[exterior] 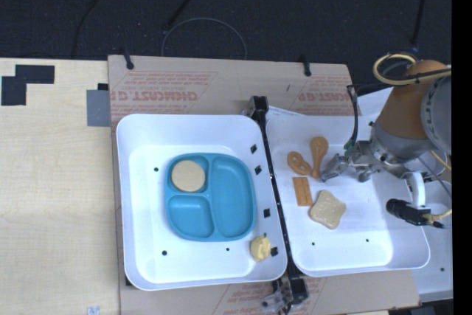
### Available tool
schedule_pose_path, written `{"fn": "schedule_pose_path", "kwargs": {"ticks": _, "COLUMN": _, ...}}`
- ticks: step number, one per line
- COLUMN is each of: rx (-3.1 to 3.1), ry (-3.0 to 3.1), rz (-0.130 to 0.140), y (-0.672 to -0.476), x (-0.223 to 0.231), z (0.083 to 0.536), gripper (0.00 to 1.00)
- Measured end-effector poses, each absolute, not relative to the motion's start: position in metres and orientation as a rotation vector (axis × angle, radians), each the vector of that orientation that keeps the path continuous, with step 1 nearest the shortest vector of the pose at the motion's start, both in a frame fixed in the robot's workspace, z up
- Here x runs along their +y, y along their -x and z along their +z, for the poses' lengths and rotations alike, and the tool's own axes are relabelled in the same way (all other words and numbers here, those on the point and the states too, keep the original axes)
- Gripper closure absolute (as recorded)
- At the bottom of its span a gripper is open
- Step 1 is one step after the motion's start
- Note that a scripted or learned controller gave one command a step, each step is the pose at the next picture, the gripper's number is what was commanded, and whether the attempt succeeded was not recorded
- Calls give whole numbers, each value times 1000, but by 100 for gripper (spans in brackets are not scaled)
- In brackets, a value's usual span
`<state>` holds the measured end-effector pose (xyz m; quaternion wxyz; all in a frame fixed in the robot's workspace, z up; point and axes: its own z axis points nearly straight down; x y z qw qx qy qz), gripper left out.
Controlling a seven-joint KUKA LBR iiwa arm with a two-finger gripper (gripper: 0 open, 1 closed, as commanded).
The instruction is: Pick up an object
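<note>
The toy food lay in the right bin (369,251): a wooden spoon (318,153), a brown pretzel (299,162) just beside it, an orange cracker strip (302,191) below that, and a pale slice of bread (327,209) nearest the front. The gripper (341,167) was low in that bin, just to the right of the spoon, with its metal fingers spread apart and nothing between them. The grey arm (413,122) reached in from the right side. In the left bin (140,262) sat a blue plate (210,197) with a round cookie (187,175) in one part, and a small yellow lump (259,248) lay by that bin's front corner. The spoon and pretzel were very close together, so the fingers might bump one while going for the other and push it away. The flat things could also slip out, because there was little to squeeze.
</note>
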<state>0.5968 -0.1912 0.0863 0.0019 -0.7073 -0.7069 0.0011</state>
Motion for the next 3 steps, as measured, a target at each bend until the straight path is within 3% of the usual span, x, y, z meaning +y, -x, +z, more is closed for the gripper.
{"fn": "schedule_pose_path", "kwargs": {"ticks": 1, "rx": -2217, "ry": 2221, "rz": 3, "y": -597, "x": -192, "z": 98, "gripper": 100}}
{"fn": "schedule_pose_path", "kwargs": {"ticks": 3, "rx": -2226, "ry": 2221, "rz": -3, "y": -607, "x": -178, "z": 211, "gripper": 100}}
